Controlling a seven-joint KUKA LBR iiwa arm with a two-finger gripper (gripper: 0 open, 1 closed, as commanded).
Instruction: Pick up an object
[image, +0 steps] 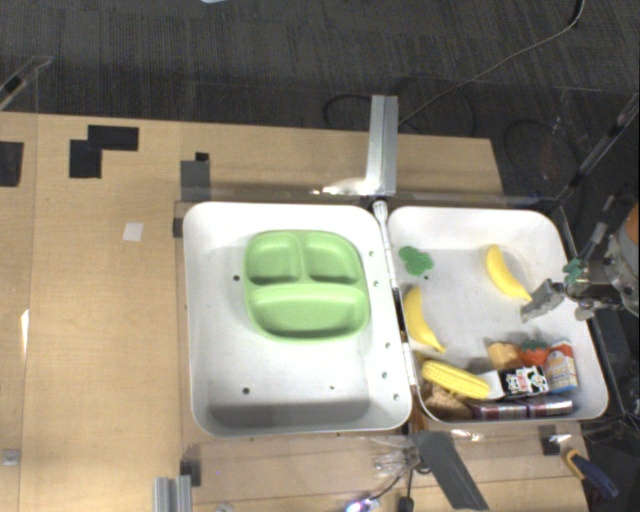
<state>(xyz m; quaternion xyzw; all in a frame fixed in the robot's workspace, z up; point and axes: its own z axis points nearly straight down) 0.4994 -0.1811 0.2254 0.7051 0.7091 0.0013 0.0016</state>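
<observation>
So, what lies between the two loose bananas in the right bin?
Bare white bin floor separates the left banana and right banana in the camera view.

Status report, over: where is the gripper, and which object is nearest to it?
Gripper low at right bin's right side, nothing visibly held. Nearest: banana, just left of it, lying free. Cluttered pile of items in near corner, apart.
</observation>
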